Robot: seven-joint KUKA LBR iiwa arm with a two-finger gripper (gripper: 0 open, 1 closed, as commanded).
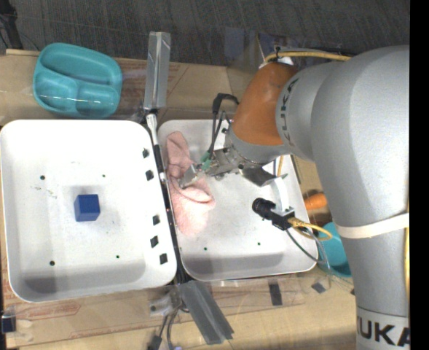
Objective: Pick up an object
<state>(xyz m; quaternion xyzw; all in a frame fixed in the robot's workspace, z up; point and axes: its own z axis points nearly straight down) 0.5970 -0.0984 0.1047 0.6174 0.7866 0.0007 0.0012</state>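
A pink cloth lies crumpled along the left side of the right bin. My gripper is down in that bin, its tips at the upper middle of the cloth, and a fold of the pink cloth sits between the fingers. A small blue cube rests in the left bin, far from the gripper. The grey arm with its orange band comes in from the right and covers the right bin's far right corner.
A teal divided tray sits on the bench behind the left bin. A black cable connector hangs over the right bin. Orange and teal objects peek out beside the right bin, partly hidden by the arm.
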